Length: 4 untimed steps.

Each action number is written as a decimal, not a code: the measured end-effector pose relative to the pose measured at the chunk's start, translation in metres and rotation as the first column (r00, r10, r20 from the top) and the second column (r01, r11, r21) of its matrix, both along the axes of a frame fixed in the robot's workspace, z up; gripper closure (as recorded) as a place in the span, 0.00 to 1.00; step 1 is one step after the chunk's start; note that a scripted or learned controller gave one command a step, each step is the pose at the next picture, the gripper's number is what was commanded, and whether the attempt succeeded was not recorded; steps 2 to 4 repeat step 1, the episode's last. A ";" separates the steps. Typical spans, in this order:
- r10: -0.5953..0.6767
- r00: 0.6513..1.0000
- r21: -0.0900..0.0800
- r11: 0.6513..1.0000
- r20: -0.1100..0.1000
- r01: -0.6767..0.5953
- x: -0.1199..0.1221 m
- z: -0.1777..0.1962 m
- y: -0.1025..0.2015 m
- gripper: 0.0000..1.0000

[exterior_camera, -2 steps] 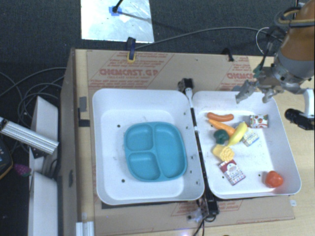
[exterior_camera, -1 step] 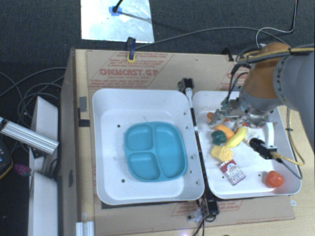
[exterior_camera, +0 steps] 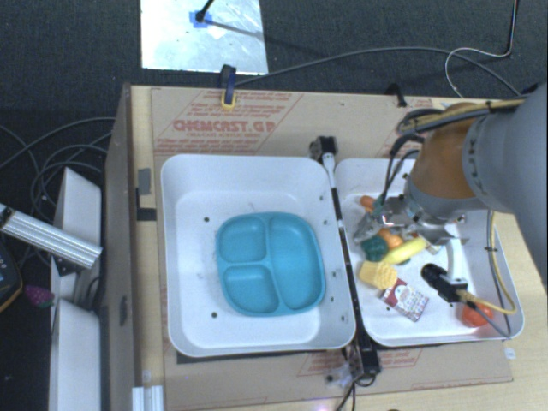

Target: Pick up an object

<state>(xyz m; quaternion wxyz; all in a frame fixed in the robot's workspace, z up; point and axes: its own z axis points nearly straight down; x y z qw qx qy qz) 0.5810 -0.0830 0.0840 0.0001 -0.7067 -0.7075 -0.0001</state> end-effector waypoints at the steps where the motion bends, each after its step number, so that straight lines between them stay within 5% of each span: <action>1: 0.000 1.000 0.000 1.000 0.003 0.000 0.001 0.011 0.000 1.00; 4: 0.000 1.000 0.000 1.000 0.003 0.000 0.001 0.011 0.000 1.00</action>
